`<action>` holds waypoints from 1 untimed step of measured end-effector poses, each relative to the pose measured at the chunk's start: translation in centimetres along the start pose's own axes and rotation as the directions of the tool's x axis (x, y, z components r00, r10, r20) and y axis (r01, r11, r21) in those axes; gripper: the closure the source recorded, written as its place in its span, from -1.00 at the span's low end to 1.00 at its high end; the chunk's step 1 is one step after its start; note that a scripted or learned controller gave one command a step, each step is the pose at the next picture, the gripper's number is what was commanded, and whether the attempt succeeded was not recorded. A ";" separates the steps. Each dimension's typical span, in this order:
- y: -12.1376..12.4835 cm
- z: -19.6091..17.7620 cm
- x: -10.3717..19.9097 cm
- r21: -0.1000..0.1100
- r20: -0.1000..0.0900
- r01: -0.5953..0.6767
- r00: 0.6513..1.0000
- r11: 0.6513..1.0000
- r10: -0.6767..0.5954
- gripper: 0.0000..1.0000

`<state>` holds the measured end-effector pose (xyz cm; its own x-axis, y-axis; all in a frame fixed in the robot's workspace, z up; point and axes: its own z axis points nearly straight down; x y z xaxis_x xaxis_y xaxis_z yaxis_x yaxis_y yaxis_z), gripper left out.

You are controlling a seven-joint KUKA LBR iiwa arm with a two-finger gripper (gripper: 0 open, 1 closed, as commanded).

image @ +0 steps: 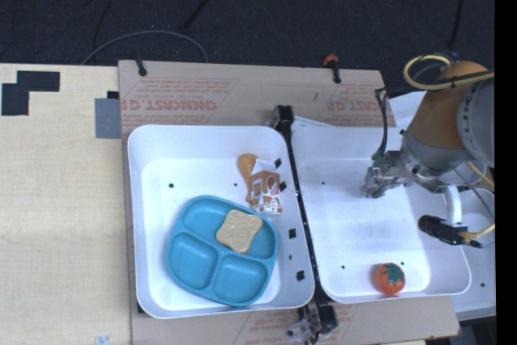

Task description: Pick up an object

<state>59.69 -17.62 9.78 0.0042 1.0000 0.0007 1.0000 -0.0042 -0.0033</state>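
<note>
Hovering over the right bin [452, 275], my gripper [376, 183] hangs near that bin's upper middle with nothing between its tips — how far they stand spread I cannot tell. The tomato [389, 278], round and without a long axis, lies toward the bin's near edge, well apart from me. Beyond the divider, the left bin [149, 174] holds a blue plate [194, 262] — farther off.
</note>
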 end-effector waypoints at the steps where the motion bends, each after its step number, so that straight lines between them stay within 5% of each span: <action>1: 0.0 -4.3 -0.7 -0.003 0.001 -0.001 1.000 1.000 0.001 1.00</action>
<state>59.72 -18.27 14.13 0.0054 1.0000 0.0000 1.0000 -0.0054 -0.0005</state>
